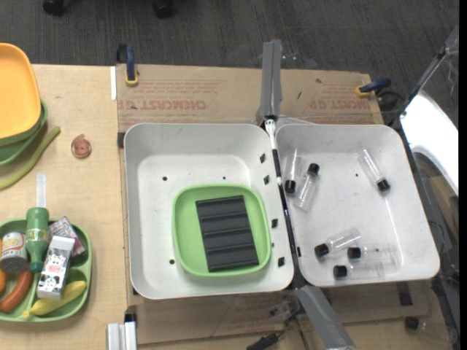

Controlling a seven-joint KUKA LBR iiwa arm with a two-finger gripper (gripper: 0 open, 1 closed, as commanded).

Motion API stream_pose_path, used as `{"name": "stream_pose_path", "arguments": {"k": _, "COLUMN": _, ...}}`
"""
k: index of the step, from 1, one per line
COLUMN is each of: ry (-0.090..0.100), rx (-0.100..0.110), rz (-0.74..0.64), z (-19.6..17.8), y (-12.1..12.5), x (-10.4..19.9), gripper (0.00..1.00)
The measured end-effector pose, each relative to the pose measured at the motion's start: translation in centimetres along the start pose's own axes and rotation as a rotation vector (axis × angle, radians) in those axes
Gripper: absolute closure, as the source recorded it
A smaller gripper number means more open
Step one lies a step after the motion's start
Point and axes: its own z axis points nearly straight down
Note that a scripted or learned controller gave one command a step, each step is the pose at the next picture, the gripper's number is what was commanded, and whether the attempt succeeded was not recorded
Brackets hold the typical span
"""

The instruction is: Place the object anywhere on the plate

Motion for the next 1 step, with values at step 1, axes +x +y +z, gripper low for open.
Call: {"name": "stream_pose_path", "arguments": {"k": 1, "ry": 0.001, "rx": 0.000, "rz": 0.087, "z": -0.04, "y": 0.21, "x": 0.06, "gripper": 0.00}}
